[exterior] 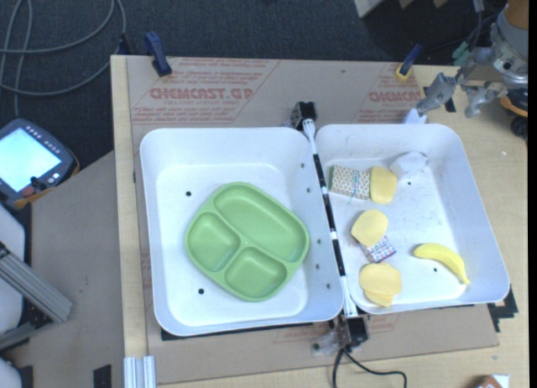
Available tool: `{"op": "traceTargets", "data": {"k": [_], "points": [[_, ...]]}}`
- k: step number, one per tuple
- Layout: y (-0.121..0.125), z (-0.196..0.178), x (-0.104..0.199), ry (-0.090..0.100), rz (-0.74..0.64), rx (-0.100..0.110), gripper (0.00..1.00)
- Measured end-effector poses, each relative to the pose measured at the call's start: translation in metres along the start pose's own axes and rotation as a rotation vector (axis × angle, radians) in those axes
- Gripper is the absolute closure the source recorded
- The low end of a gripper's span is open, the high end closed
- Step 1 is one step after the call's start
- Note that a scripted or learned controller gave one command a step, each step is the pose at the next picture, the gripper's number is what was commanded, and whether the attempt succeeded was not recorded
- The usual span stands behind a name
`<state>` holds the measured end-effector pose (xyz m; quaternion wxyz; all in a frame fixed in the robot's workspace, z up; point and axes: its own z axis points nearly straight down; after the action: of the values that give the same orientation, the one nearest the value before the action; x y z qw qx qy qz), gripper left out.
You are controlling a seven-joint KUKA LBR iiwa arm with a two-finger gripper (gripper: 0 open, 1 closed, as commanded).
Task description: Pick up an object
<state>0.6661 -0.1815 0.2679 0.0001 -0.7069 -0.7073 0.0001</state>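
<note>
My gripper hangs above the far edge of the right bin, just past its back rim. Its fingers are spread open with nothing between them. Below it in the right bin lie a yellow banana, three yellow rounded pieces, a patterned packet, a small wrapped item and a pale grey-white block. The block is the thing closest to the gripper.
The left bin holds a green divided plate. A black divider rail runs between the bins. Blue clamps grip the bench's far edge. A screen device sits off the bench at left.
</note>
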Motion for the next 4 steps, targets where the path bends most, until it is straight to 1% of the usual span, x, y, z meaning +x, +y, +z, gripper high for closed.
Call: {"op": "traceTargets", "data": {"k": [1,2,3,4], "points": [[-0.054,0.161,0.075,0.001,-0.001,0.003,0.00],[-0.051,0.179,0.048,0.003,-0.001,-0.005,0.00],[-0.050,0.167,0.049,0.003,0.000,-0.011,1.00],[-0.069,0.113,0.034,-0.001,0.001,-0.002,1.00]]}}
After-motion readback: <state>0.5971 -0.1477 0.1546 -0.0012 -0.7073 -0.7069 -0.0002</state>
